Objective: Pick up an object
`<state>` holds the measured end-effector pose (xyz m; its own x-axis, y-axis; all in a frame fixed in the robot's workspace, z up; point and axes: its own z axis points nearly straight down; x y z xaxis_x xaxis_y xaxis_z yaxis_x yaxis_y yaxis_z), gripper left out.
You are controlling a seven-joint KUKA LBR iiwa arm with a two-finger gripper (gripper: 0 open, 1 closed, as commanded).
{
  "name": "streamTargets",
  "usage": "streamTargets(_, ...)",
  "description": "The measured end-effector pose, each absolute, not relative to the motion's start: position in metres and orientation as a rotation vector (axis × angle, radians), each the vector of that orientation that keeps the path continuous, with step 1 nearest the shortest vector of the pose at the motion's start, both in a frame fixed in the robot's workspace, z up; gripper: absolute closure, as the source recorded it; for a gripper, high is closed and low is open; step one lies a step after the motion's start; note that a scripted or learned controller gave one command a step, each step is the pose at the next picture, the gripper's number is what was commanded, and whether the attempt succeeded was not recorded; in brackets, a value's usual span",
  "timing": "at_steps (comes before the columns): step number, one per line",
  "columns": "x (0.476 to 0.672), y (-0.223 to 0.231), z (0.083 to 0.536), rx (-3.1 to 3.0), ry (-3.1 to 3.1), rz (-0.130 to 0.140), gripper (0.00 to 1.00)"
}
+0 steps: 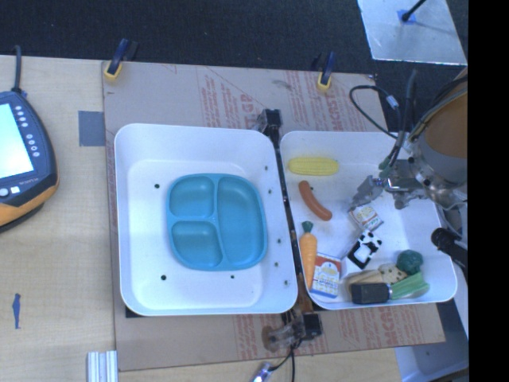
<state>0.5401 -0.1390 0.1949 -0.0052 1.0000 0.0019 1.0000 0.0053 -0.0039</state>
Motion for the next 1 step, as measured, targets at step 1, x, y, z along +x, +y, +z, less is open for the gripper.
streamTargets(1, 0.548, -0.1469, 0.1162, -2.212, -2.226, 0.006, 0.0)
